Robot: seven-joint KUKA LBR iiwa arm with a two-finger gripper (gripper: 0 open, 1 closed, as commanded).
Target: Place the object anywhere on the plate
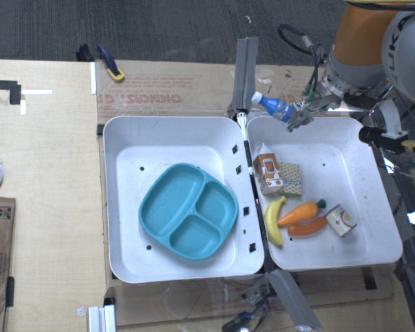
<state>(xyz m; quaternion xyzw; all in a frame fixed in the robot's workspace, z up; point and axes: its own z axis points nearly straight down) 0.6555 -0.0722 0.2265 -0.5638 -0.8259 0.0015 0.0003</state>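
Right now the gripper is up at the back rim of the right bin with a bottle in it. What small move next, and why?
Probably carry it left toward the left bin. The gripper seems to hold the small blue bottle at the right bin's back rim, while the blue divided plate lies in the left bin, across the divider and nearer the camera.

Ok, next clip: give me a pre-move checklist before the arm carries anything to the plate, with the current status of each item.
1. Object between the fingers: ok, the gripper holds the blue-and-white bottle.
2. Bottle lifted out of the right bin: ok, it is at the back rim.
3. Blue plate bare: ok, nothing lies in its three compartments.
4. Plate inside the left bin: ok.
5. Grip firmness: cannot tell.
6. Banana and carrot away from the bottle: ok.
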